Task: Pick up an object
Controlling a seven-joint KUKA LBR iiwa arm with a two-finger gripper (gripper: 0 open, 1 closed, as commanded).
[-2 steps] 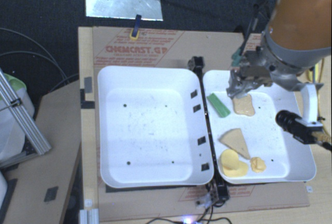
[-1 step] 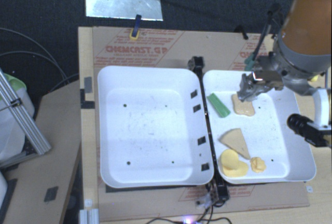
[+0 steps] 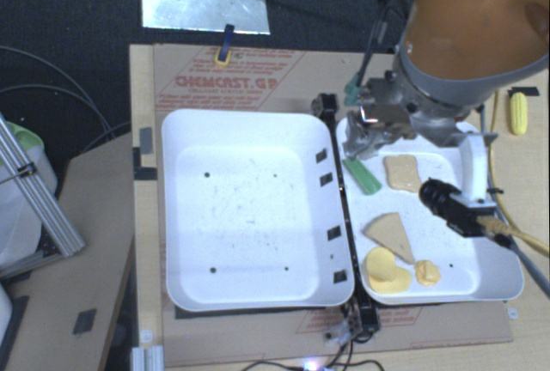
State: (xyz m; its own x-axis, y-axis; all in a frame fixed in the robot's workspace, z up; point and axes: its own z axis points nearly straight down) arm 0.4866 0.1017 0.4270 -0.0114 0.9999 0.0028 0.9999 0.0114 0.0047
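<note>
Gripper: one, metallic, low over the upper left corner of the right bin, just beside the wall it shares with its neighbour; whether it is open or closed cannot be told, and nothing can be seen held in it. Green stick: one, lying at a slant on the bin floor, its upper end directly below the gripper; contact between the two cannot be judged. Tan square slice: one, flat, just right of the green stick and apart from it. Tan wedge: one, flat, nearer the camera, mid-bin by the left wall. Yellow lump: one, rounded, touching the wedge's lower edge. Small yellow piece: one, just right of the lump, near the front wall. Arm: grey wrist below a broad orange band, entering from the upper right above the right bin. Left bin: white, shallow, its floor faintly speckled. Black clips: several, spaced along the seam between the bins. Cardboard sheet: beneath both bins, with red lettering along its far edge.
</note>
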